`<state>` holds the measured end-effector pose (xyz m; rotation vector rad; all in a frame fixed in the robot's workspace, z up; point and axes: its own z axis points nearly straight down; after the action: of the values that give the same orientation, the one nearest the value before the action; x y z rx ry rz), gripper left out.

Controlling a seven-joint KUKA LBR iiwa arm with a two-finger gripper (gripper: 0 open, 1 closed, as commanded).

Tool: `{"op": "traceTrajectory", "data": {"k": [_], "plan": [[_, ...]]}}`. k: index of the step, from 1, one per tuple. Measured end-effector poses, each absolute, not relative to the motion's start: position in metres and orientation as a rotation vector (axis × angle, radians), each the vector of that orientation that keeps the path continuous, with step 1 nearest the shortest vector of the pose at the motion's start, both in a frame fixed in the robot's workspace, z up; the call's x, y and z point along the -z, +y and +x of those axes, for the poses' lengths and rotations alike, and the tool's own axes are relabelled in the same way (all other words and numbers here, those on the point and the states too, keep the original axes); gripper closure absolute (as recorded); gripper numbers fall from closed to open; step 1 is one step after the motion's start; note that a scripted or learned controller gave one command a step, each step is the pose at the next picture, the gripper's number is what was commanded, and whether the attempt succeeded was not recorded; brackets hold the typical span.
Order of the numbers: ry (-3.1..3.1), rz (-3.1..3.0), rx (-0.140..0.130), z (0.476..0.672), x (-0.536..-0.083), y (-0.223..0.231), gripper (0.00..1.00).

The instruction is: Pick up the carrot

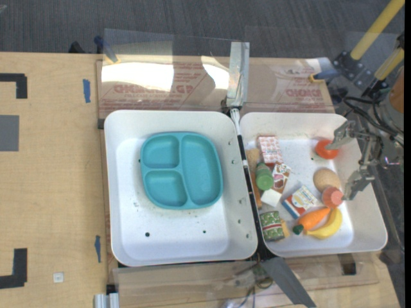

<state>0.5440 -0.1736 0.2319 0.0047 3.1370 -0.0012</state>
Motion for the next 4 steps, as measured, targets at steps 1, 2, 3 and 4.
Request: {"op": "traceTrajectory", "data": {"k": [1,2,3,4], "plan": [[3.145,-0.021,-0.003,0.500,-0.144,-0.150,0.00],[3.117,0.023,0.007,0.491,-0.098,-0.150,0.00],[3.093,-0.236,0.026,0.491,-0.098,-0.125,0.00],[3.075,-0.375,0.027,0.497,-0.098,-0.120,0.00]]}}
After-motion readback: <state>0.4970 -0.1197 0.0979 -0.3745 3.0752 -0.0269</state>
